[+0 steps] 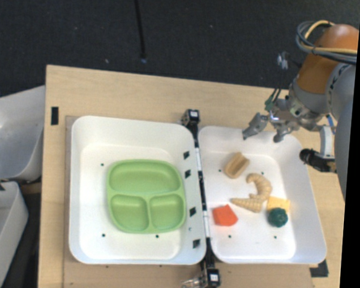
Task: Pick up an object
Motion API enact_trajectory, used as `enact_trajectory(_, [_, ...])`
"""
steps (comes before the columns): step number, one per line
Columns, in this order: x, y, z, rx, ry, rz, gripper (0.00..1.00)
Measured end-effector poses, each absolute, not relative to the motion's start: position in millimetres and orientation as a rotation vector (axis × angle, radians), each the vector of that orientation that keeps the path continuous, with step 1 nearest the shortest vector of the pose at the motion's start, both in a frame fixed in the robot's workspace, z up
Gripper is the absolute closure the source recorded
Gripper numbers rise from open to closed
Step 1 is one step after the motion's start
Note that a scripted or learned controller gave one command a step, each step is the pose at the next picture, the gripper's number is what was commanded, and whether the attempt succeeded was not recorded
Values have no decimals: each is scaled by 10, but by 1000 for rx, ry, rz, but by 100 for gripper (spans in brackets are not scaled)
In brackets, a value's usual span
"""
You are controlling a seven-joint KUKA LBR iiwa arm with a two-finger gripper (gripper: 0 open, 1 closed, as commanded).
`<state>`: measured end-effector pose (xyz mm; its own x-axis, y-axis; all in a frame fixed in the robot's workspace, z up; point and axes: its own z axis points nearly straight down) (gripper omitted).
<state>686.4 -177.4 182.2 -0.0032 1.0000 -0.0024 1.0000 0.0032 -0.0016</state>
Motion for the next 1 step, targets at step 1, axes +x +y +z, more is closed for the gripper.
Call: enact_trajectory(1, [6809, -1776, 1212, 2221, 2222, -5, 0])
